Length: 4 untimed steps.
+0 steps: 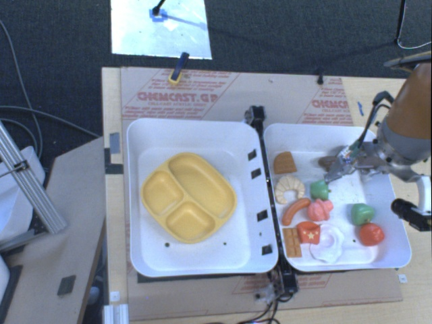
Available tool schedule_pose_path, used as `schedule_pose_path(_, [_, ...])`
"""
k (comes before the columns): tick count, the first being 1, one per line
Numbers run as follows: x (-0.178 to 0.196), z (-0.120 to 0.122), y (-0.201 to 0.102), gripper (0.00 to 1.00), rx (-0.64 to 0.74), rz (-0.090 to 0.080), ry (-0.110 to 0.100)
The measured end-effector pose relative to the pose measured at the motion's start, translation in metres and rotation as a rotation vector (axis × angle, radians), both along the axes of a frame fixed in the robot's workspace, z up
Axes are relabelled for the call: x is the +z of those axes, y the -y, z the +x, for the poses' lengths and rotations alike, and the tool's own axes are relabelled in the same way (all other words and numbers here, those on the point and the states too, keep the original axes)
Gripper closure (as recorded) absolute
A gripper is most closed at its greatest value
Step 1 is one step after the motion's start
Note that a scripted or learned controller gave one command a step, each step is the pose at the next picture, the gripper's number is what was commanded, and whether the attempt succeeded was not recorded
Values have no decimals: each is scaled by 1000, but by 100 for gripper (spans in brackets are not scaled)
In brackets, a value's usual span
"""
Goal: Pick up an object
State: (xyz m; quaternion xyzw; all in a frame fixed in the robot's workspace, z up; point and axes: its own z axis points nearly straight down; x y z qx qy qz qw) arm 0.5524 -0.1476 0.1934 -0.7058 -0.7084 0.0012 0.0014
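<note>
The right bin [398,248] holds several toy foods. Among them are a brown bread slice [284,162], a croissant [290,187], an orange sausage [295,211], a small green piece [319,190], a pink piece [320,210], a red block [309,233], a white fried egg [329,243], a green pepper [362,213] and a tomato [370,234]. My gripper [328,169] hangs low over the back of this bin, just above the small green piece and right of the bread slice. It looks open, with nothing between its fingers.
A yellow three-compartment tray [188,196] lies in the left bin [142,248]. A cracker [291,241] sits by the dividing wall [266,187] between the bins. The arm [408,123] covers the right bin's far right corner.
</note>
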Motion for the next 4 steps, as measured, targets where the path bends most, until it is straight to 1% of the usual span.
schedule_pose_path(1, [-96,-11,-28,0,-2,-3,15])
schedule_pose_path(2, [-98,-12,-28,0,-4,-1,12])
schedule_pose_path(3, [-89,-11,-28,100,-2,1,9])
schedule_pose_path(4, [-90,-12,-28,0,-3,1,8])
